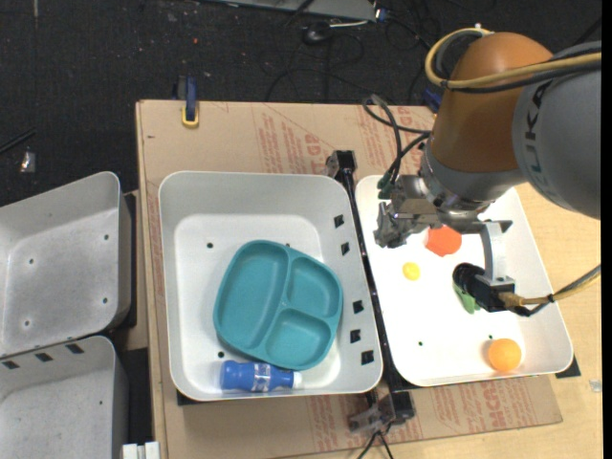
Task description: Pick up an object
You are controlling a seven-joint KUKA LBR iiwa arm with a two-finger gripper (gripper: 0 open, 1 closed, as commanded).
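The gripper hangs low over the far left corner of the right bin, close to the wall it shares with the left bin. From where I stand I can't make out whether it is spread or closed, and I see nothing held in it.

Nearest me, a blue bottle lies on its side along the front wall of the left bin, touching the edge of a teal divided plate that takes up most of that bin's floor. In the right bin, an orange ball sits alone in the near right corner. Farther in, a green object is partly covered by the robot's own hardware. Beyond it, a small yellow ball rests on bare floor just beside the gripper, and an orange-red block lies near the gripper's right side.

I'd say those two are the likely targets. The yellow ball is small and round and will probably roll if nudged, so the descent should be straight and centred over it, with the grasp closing slowly. The block looks the steadier choice. Either way, the arm should keep off the dividing wall.
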